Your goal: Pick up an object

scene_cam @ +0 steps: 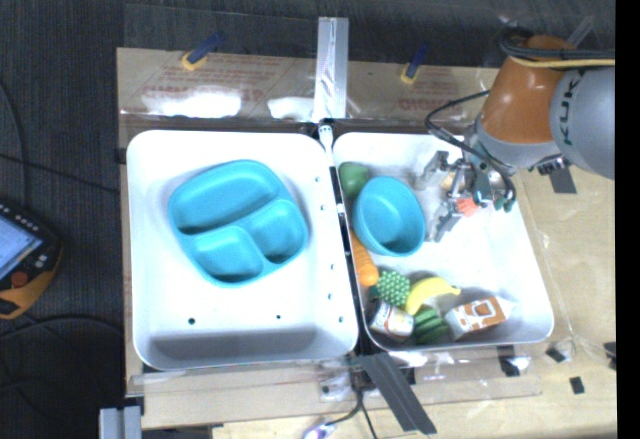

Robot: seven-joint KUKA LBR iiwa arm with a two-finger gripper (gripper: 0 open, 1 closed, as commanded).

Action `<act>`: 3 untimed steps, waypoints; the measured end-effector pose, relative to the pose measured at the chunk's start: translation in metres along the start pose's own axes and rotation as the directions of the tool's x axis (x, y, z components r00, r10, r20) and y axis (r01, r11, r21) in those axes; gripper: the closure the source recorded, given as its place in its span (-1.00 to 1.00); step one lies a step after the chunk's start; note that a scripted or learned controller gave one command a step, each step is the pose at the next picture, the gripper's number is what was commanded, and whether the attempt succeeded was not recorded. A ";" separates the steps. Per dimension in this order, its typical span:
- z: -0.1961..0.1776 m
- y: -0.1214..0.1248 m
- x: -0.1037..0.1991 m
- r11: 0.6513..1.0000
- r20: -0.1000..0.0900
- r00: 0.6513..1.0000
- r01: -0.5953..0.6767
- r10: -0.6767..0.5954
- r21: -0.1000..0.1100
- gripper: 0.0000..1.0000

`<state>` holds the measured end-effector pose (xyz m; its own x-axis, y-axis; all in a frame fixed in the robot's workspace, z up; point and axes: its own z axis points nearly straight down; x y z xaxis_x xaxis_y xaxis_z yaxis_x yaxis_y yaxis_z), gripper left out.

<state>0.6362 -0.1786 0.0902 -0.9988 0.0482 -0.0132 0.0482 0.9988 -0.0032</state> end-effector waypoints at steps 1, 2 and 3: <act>-0.021 -0.044 -0.027 0.989 -0.006 0.989 0.148 -0.148 -0.001 -1.00; -0.045 -0.041 -0.037 0.961 -0.007 0.961 0.277 -0.277 -0.004 -1.00; 0.001 -0.026 -0.012 0.962 0.000 0.962 0.272 -0.272 -0.002 -1.00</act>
<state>0.6470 -0.2049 0.0896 -0.9742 -0.2254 -0.0116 -0.2254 0.9743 -0.0046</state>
